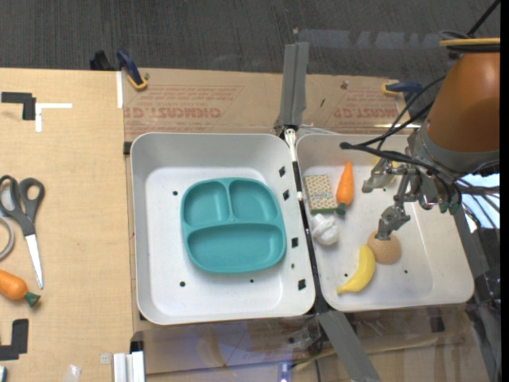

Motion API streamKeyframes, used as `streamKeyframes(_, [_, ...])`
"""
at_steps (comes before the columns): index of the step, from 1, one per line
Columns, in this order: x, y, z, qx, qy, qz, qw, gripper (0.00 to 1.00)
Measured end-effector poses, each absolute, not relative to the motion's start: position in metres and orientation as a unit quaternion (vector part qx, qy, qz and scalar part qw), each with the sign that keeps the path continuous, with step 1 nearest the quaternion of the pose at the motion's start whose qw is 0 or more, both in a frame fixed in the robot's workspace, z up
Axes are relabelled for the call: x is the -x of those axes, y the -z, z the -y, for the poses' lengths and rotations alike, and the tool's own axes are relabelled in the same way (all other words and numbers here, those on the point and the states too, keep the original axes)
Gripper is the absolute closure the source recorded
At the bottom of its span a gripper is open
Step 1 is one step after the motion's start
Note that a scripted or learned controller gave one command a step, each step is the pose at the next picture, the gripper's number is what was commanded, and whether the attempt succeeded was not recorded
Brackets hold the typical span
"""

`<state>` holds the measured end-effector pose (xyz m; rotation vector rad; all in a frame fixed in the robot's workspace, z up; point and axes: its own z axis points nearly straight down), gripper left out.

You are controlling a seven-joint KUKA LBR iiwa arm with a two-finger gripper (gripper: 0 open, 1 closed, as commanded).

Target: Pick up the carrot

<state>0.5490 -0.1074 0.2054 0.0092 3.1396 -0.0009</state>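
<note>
The carrot [344,183] is orange with a small green end, lying almost upright in the far left part of the right bin [433,281]. My gripper [390,225] hangs to the carrot's right and nearer the front, its tip just above a round tan object [386,250]. Nothing shows between its fingers and the carrot lies apart from it.
Beside the carrot are a patterned tan block [319,192] and a white crumpled item [324,230]. A banana [359,270] lies at the front. The left bin [151,213] holds a teal divided plate [233,224]. Scissors [25,217] and another carrot [13,286] lie on the bench at left.
</note>
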Motion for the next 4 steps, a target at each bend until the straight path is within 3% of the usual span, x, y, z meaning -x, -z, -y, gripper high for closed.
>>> streamKeyframes(1, [-0.640, -0.100, 0.106, -0.032, 0.0010, -0.999, 0.009, 0.00])
streamKeyframes(2, [-0.641, -0.111, 0.106, -0.031, 0.0010, -0.999, 0.009, 1.00])
streamKeyframes(3, [-0.602, -0.094, 0.176, -0.016, 0.0005, -1.000, 0.003, 1.00])
streamKeyframes(4, [-0.610, -0.211, 0.146, -0.062, 0.0002, -0.998, 0.003, 1.00])
